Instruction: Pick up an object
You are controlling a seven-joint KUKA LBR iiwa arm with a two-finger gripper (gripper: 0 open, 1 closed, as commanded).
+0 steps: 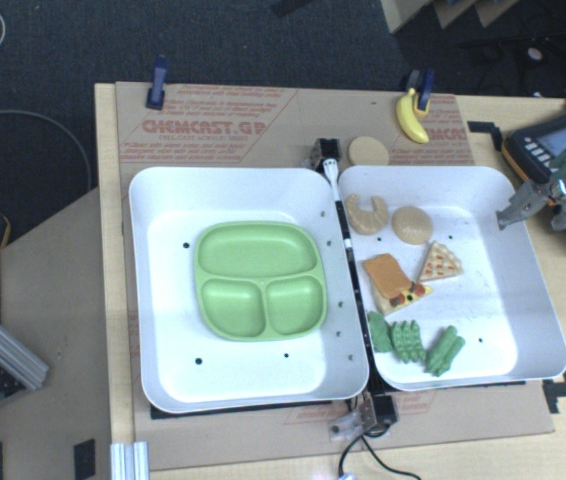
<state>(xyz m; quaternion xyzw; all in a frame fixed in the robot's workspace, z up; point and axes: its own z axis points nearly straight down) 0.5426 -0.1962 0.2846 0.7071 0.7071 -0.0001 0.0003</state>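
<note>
The right bin [523, 298] holds several toy foods: a tan curled pastry [367, 214], a round beige biscuit [412, 225], a pizza slice [441, 263], an orange-brown toast piece [387, 279] and two green vegetables [401, 336] [443, 350]. My gripper [519, 208] hangs at the right bin's upper right rim, apart from all the foods. Nothing shows in it. The biscuit is the nearest item, well to its left.
A green divided plate [260, 278] lies in the left bin [163, 268]. On the brown board behind the bins lie a yellow banana [413, 118] and a tan disc [368, 151]. Blue clamps [156, 83] grip the board's back edge.
</note>
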